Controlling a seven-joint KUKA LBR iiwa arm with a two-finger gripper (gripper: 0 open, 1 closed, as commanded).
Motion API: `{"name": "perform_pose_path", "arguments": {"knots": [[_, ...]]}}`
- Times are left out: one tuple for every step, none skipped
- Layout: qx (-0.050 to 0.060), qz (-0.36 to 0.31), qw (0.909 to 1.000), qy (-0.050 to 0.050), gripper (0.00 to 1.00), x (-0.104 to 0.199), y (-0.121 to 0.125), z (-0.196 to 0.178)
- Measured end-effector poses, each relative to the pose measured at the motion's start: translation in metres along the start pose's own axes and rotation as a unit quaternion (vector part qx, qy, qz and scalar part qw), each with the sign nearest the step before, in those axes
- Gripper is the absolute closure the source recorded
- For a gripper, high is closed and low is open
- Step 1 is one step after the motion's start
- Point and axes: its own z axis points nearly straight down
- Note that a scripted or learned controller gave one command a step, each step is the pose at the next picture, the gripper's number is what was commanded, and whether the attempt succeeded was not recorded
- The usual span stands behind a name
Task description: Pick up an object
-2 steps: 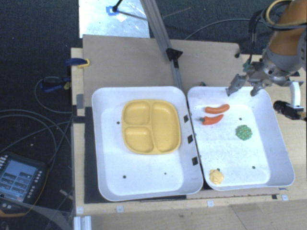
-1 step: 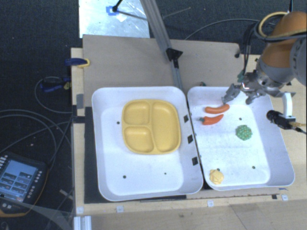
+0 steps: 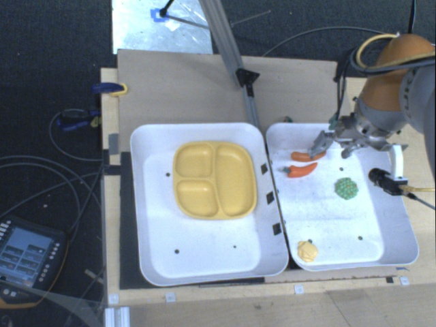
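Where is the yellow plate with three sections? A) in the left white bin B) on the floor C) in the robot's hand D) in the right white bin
A. The yellow three-section plastic plate lies flat in the shallow white left bin, while the robot's hand hangs over the shallow white right bin, near the two small orange carrot-shaped toys.

Right bin [image 3: 381, 251] centre open, chilies [image 3: 302, 163] crowding claw [image 3: 334, 145]

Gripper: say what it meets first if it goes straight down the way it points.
Likely the upper orange piece just under the gripper, though depth is unclear; otherwise the right bin floor.
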Motion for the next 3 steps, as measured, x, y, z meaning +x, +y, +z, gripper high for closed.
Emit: {"name": "perform_pose_path", "arguments": {"knots": [[-0.004, 0.000, 1.0000, 0.000, 1.00, 0.000, 0.002, -0.014], [-0.005, -0.002, 1.0000, 0.000, 1.00, 0.001, 0.007, -0.059], [-0.004, -0.003, 1.0000, 0.000, 1.00, 0.001, 0.008, -0.073]]}}
